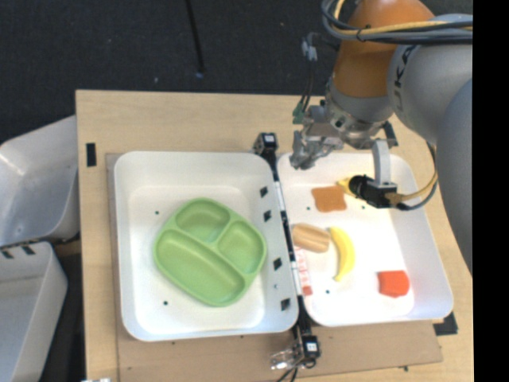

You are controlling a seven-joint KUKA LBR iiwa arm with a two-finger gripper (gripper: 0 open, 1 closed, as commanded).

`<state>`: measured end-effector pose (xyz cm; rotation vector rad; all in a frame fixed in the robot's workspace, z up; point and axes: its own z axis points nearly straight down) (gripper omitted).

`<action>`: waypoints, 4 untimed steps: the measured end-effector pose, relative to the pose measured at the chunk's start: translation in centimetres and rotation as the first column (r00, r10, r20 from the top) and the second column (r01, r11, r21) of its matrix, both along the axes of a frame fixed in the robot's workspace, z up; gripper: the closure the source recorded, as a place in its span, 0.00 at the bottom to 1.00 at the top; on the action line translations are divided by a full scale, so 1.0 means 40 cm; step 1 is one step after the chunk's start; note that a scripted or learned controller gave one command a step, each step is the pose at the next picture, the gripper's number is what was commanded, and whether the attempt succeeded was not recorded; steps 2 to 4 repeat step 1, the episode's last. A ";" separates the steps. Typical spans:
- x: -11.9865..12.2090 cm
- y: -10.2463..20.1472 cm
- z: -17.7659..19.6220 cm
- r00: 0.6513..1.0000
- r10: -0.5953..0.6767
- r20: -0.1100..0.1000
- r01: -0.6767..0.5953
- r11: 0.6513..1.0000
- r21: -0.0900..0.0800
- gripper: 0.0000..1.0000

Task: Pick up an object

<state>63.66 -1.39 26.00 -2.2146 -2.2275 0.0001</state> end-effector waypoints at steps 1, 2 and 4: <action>0.001 0.130 0.010 1.000 0.000 0.002 0.000 1.000 0.000 1.00; 0.001 0.130 0.010 1.000 0.000 0.002 0.000 1.000 0.000 1.00; 0.001 0.130 0.010 1.000 0.000 0.002 0.000 1.000 0.000 1.00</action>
